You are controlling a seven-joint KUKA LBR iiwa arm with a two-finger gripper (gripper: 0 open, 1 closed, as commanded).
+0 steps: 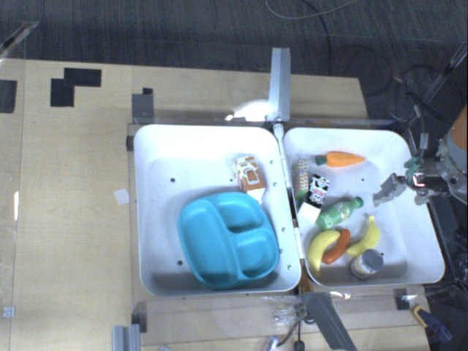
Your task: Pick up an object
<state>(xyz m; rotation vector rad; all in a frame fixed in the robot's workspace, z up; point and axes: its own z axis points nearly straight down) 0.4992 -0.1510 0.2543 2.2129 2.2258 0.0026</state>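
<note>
Gripper (395, 187) over the right bin (431, 269), holding nothing.
Its fingers stand apart; the banana (368, 238) lies near, below-left.

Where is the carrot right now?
The carrot lies near the far edge of the right bin, just above the small black-and-white carton.

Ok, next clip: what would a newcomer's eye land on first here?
Probably the blue divided tray, which takes up much of the left bin. Next, the colourful toy food in the right bin: an orange carrot near the back, a green bottle in the middle and bananas toward the front.
</note>
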